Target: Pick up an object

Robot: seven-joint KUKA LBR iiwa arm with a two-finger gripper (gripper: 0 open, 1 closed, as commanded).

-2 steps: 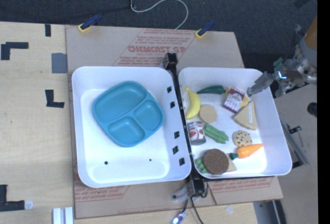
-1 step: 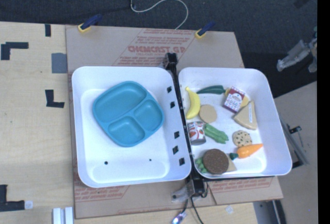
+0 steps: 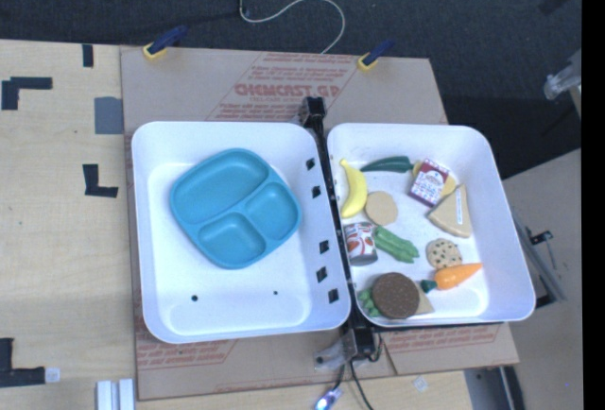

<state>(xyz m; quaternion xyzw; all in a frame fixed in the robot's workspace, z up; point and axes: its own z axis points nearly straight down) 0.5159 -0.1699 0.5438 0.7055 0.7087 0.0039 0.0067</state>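
Eleven or so toy foods crowded into the right bin [image 3: 501, 200], none lifted yet; any one of them would serve as the object to pick. Whether the gripper stands wide or narrow: cannot tell.

For a clean pick, best to choose a piece with free space on two sides. Good candidates — the carrot [image 3: 458, 275], lying near the bin's front right with bare floor beyond it, and the green pepper [image 3: 386, 164] near the back wall. Harder: the can [image 3: 360, 243], close against the divider wall and just beside the pea pod [image 3: 395, 245]. Better to come straight down, close across the narrow width of the piece, and lift slowly enough to check that it rises. Flat pieces probably prone to slipping out.

Counted in the right bin: one banana [image 3: 352, 189], one round cracker [image 3: 381, 208], one red carton [image 3: 429, 181], one pale wedge [image 3: 452, 213], one cookie [image 3: 442, 253], one brown patty [image 3: 395, 295] with something green tucked beside it, plus the pepper, can, pod and carrot — one each. In the left bin [image 3: 151, 210]: one blue divided plate [image 3: 234, 207]. At the back of the cardboard sheet: one yellow clip [image 3: 165, 41], one blue clip [image 3: 376, 52].
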